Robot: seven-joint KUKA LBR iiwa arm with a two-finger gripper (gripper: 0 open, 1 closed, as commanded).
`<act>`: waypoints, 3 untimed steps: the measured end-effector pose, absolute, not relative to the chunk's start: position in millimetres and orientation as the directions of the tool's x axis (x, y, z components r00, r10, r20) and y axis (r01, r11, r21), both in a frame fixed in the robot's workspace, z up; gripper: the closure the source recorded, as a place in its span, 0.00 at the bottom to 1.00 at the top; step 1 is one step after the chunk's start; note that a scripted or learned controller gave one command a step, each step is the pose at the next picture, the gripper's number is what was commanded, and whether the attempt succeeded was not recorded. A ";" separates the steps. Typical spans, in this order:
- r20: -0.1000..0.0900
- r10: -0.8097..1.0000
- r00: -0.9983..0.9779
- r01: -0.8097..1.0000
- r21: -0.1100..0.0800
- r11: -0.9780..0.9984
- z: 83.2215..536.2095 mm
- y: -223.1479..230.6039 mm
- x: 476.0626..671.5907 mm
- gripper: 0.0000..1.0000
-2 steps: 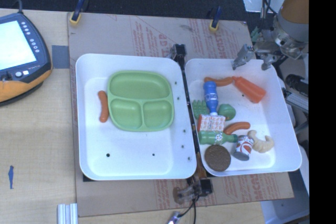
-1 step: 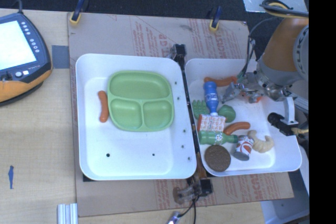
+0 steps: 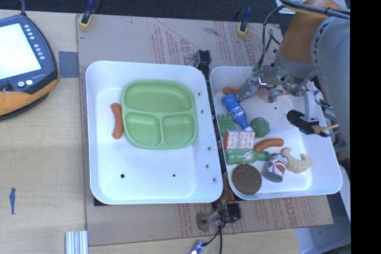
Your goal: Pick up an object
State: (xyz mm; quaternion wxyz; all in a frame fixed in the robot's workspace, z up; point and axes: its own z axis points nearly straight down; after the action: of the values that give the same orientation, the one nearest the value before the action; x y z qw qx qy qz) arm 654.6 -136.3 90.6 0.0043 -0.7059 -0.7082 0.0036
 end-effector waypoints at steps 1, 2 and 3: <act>-0.001 1.000 -0.004 1.000 -0.005 0.004 91.6 -110.1 597.0 0.00; -0.001 1.000 -0.005 1.000 -0.006 0.005 91.6 -140.2 571.0 0.00; -0.003 1.000 -0.009 1.000 -0.008 0.009 101.8 -141.4 571.0 1.00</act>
State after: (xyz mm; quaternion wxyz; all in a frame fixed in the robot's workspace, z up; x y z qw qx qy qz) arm 571.0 -141.4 101.8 0.0018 -0.7039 -0.7103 0.0038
